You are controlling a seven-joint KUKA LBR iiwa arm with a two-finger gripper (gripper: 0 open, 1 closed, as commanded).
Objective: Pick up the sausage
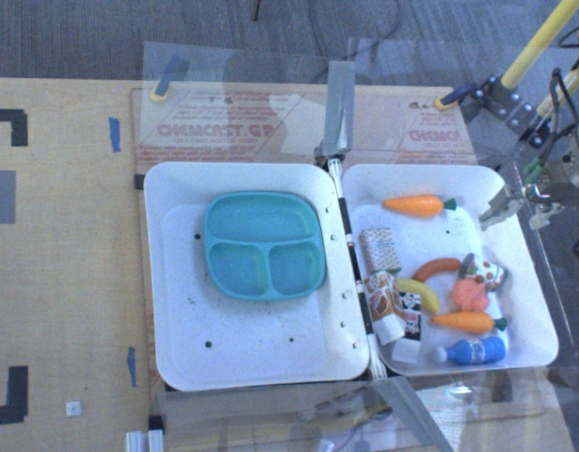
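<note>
Where right bin (543, 299) crowds, sausage (436, 268) lies mid-bin, curved, hemmed by banana (419, 295) below-left, pink toy (471, 295) at right, carton (379, 249) at left. Carrot (416, 205) apart near far wall; second carrot (468, 322) and blue bottle (475, 351) near front. Gripper (511, 205) over bin's right rim, holding nothing visible; finger spread cannot tell. Left bin (167, 252) holds teal divided plate (264, 244).

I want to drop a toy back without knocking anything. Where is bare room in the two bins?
Left bin: bare floor in front of and left of the teal plate. Right bin: a bare strip between the top carrot and the sausage. Its front half is crowded with toys.
</note>
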